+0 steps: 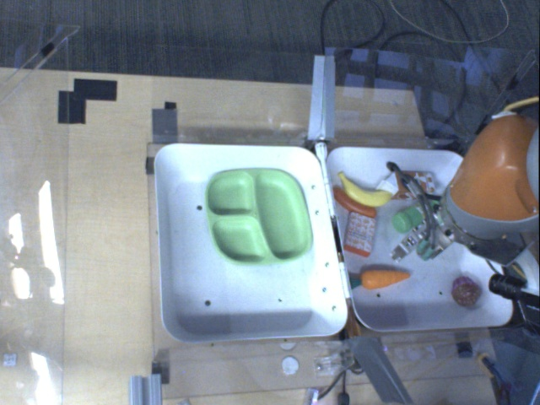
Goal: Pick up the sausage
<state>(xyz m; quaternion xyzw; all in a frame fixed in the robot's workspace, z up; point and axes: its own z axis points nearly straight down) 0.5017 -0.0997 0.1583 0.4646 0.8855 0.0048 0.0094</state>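
This is a robotics lab, not a home. A pale wooden bench (84, 251) carries two white bins (169, 226) clamped between metal brackets (321, 99), with black tape marks (83, 98) on the wood. Loose cables (396, 24) trail over grey carpet (169, 15) behind, and plastic toy food (366, 191) lies in the right bin beside the arm (499, 175).

Pale wood bench (84, 251) under bright overhead light, glare streaks at left. Black tape marks (83, 98) near far corner. Dark grey carpet (169, 15) beyond, w/ loose cables (396, 28) trailing across floor.
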